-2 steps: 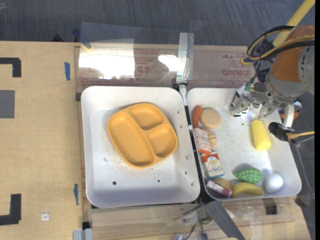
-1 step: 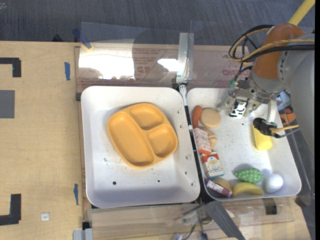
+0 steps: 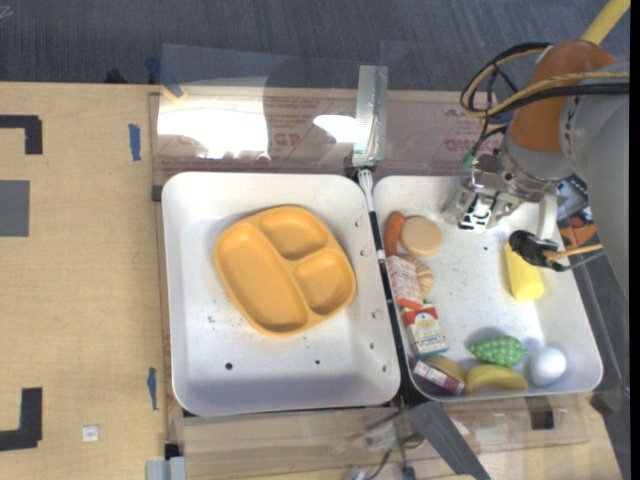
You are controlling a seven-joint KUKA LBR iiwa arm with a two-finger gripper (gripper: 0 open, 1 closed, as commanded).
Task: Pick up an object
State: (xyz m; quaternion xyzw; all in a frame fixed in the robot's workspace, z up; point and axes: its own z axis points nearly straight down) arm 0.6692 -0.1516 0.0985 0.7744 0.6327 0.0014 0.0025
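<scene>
Partly hidden: hand (image 3: 478, 208), fingers unclear.

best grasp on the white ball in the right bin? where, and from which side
Take the white ball across its widest middle, coming straight down. It is round, so no axis is better, but it sits in the right bin's near corner beside the green piece. Probably set the fingers so one drops into the gap between them.

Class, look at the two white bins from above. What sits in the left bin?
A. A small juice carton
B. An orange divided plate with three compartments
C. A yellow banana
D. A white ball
B: the orange divided plate lies alone in the left bin, while the small toy foods all lie in the right bin.
</scene>
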